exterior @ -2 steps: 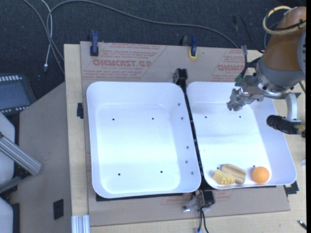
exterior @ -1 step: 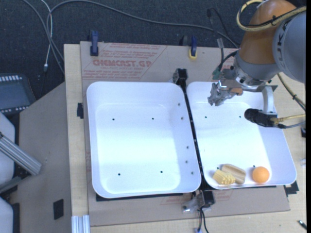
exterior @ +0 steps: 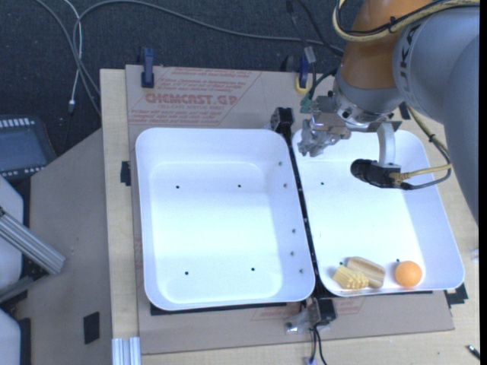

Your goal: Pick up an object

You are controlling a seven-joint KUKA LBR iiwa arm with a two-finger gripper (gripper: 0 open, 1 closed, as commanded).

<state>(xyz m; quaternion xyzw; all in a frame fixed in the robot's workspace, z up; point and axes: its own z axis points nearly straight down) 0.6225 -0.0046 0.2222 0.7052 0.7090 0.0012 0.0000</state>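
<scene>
Two white bins (exterior: 221,291) sat side by side before you. Your gripper (exterior: 316,144) hovered over the right bin's far left corner; I could not tell its finger state. Well away from the fingers, toward the near rim, lay a corn piece (exterior: 351,279), a tan roll (exterior: 367,267) lying crosswise, and an orange ball (exterior: 409,273).

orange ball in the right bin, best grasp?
Straight down over the orange ball, closing across its middle: it's round, so any axis works. It sits close to the right bin's near rim, so align fingers parallel to that rim. The hand is at the far end.
</scene>
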